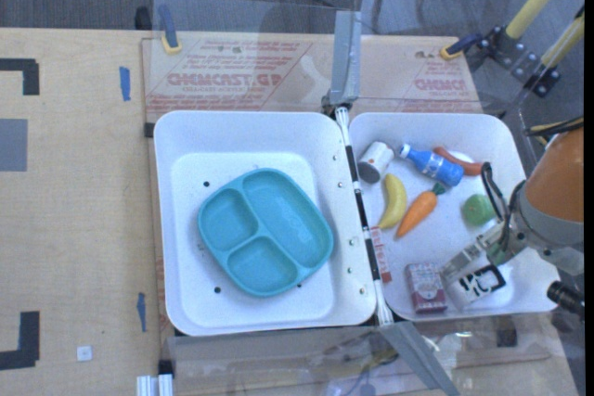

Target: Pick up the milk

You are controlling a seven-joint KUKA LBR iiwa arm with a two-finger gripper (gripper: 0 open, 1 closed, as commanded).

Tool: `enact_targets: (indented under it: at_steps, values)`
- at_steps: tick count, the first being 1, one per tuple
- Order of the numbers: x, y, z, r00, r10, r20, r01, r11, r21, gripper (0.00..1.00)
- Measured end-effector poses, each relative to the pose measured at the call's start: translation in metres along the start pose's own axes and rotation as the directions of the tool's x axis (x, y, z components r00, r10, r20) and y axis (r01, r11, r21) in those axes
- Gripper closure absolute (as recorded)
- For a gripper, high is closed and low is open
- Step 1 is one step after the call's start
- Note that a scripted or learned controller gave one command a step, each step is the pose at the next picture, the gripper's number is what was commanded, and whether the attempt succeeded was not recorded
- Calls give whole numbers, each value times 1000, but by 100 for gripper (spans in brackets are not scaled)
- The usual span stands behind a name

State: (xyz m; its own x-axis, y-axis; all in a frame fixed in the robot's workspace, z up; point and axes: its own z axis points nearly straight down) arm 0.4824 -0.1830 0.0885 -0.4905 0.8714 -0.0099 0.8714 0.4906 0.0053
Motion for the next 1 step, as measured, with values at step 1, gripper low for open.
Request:
enact_targets:
  at_steps: [1]
  values:
    - [-2,2,-11,1000,0,10,0,1000,-6,100]
